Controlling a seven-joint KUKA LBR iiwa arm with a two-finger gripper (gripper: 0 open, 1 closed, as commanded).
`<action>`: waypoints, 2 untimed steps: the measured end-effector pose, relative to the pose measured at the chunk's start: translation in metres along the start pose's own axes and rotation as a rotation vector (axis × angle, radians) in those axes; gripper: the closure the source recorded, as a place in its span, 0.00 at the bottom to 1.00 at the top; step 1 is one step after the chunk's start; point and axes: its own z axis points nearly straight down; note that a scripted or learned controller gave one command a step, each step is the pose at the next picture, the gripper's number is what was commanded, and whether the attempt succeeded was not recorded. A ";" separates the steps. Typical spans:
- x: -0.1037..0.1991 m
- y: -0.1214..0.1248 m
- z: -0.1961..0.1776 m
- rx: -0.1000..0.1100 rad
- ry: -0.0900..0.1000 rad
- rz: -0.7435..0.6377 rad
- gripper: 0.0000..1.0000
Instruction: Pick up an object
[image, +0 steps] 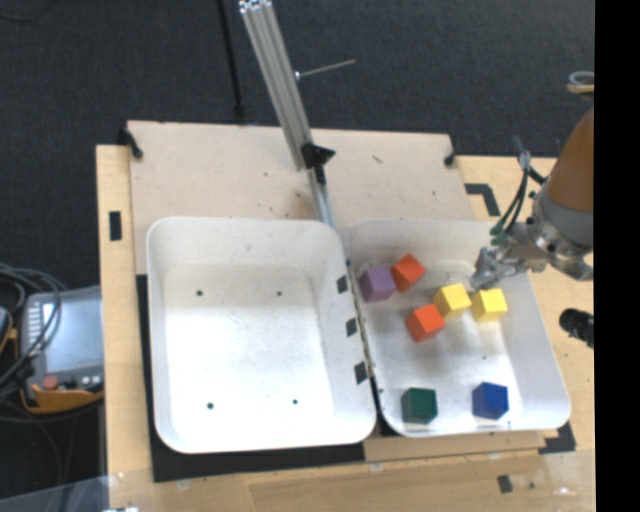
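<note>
the gripper (487, 266) is hovering right of centre, just above two yellow cubes (453, 298); its opening is impossible to tell.

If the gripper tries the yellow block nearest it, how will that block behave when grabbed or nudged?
The yellow block looks like a small rigid cube, so it will probably keep its shape when squeezed. Its flat faces suggest sliding rather than rolling. A push leftward would likely knock it into the second yellow block beside it. The gripper is just above it.

The arm (572, 180) wears a broad orange band above a grey wrist; dark cables run along its left side down to the silvery metal gripper (487, 268).
</note>
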 end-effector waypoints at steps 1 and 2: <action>-0.002 0.002 -0.055 0.000 0.001 -0.001 1.00; 0.053 -0.001 -0.057 0.006 0.004 -0.003 1.00</action>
